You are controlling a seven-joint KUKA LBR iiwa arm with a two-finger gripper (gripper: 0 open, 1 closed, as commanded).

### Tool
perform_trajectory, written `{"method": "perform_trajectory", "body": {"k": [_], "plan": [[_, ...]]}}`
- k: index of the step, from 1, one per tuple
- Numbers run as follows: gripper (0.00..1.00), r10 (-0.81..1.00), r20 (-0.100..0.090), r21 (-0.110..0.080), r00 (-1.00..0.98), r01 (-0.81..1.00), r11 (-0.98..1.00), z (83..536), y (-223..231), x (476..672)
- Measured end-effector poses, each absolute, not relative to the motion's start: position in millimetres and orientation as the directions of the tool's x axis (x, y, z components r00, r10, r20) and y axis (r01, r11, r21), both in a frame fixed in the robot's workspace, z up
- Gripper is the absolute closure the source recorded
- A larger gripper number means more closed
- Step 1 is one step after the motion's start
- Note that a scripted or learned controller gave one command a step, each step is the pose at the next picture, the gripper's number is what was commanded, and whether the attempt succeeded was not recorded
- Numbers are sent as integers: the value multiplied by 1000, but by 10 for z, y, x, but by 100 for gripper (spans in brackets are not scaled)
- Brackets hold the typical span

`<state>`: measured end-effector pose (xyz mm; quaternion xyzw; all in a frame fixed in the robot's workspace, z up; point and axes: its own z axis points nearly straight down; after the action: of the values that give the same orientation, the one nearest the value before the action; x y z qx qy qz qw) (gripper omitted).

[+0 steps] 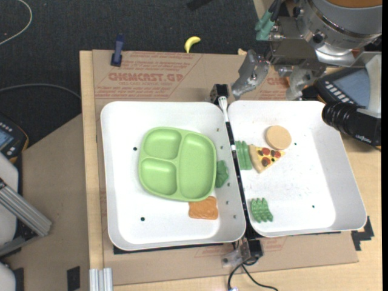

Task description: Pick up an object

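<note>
Several small items sit in the right bin [327,180]: cookie [279,137], pizza slice [265,157], two green pieces [260,209]. Risk: pizza touches cookie, so a grasp may nudge both or slip off flat shapes. Jaws [267,77] hover above the bin's far edge, carrying nothing; spread — cannot tell.

Lying flat in the right bin [327,180]: a round tan cookie [279,137] touching a pizza slice [265,157] just below it, a green ridged piece [243,155] beside the divider, another green ridged piece [261,210] near the front.
</note>
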<state>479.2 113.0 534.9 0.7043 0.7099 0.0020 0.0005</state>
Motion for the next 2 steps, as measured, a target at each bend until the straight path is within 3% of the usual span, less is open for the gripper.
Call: {"method": "perform_trajectory", "body": {"k": [1,2], "plan": [[100,1000,1,8,-3,1000,3,5463,1096,4801],[100,1000,-2,-5,6,1000,-6,5030,557,4789]]}}
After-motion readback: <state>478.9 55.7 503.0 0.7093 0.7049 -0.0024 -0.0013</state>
